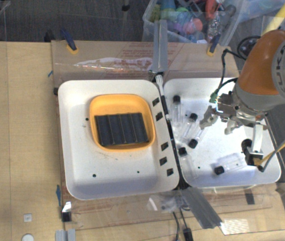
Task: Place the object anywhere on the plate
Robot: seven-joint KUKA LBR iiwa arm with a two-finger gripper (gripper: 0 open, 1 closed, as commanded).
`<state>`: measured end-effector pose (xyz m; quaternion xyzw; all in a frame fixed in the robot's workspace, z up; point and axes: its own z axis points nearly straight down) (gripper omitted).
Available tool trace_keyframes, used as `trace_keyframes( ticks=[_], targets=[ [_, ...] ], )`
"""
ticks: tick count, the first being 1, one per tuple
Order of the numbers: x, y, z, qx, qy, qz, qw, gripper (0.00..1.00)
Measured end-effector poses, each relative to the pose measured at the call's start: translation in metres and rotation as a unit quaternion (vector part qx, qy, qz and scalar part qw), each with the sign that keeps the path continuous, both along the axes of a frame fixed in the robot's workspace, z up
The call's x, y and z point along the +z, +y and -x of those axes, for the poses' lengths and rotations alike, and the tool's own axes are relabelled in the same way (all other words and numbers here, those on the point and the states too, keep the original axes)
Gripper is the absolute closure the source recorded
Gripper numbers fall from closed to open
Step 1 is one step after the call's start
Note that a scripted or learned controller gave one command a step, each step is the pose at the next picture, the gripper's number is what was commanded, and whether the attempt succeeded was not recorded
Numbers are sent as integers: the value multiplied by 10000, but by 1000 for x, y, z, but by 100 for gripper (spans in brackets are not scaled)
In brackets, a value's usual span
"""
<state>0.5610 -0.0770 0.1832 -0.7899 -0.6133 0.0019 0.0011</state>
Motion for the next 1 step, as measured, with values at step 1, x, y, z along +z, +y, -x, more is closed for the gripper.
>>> trace_keyframes(
  ticks=[1],
  targets=[
    [0,-6,-56,496,-19,7,9988,100]
  ],
)
